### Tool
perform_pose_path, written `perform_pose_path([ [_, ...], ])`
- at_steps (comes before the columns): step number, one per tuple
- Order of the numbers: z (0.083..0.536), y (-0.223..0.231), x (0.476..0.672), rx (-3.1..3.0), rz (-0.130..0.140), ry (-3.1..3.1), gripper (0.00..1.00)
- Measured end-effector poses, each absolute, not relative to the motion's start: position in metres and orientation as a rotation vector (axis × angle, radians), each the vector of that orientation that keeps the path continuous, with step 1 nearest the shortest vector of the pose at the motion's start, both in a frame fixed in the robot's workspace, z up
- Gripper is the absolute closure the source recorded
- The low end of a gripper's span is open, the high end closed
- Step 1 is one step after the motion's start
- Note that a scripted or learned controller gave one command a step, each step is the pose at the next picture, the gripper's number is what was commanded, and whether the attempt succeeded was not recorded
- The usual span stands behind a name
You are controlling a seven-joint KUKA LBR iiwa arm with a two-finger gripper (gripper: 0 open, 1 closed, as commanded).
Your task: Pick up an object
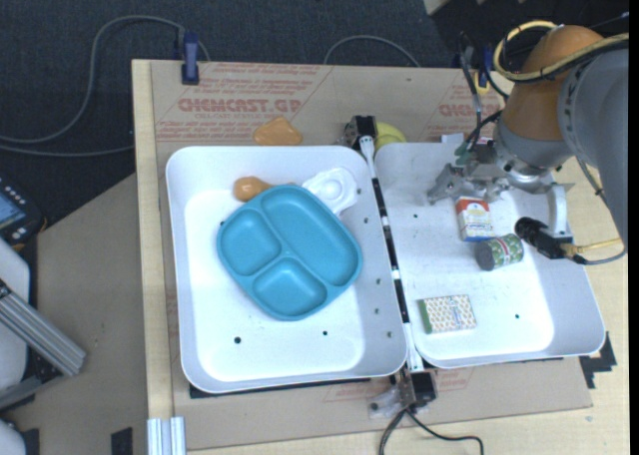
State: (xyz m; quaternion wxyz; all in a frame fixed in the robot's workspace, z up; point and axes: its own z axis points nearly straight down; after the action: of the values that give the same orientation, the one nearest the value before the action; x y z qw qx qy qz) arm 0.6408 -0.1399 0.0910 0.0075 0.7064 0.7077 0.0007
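From the camera above, we see the bench (pixel 160 243) carrying two shallow white bins side by side. In the left bin (pixel 200 333) lies a blue divided plate (pixel 289 250), with a small orange object (pixel 250 187) touching its upper left rim and a white piece (pixel 331 187) at its upper right.

The arm (pixel 559 84) reaches in from the right, and its claw (pixel 477 182) hangs low over the upper part of the right bin (pixel 519 333). We cannot tell whether the claw is apart or together, and we see nothing gripped in it.

Just below the claw lies a small red-and-white carton (pixel 473 220). Beside that carton, to its lower right, rests a grey-and-green can (pixel 498 251) on its side. Nearer the front edge of the same bin, well apart from both, lies a flat green-and-white packet (pixel 446 313).

Behind the bins, on the bench, sit an orange lump (pixel 277 131) and a yellow object (pixel 388 134).
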Motion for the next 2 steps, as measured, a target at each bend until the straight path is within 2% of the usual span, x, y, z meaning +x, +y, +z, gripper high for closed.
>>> perform_pose_path([
  [1, 0.092, -0.143, 0.62, 2.208, 0.014, 2.21, 0.0],
  [2, 0.092, -0.14, 0.607, 2.207, 0.014, 2.209, 0.0],
])
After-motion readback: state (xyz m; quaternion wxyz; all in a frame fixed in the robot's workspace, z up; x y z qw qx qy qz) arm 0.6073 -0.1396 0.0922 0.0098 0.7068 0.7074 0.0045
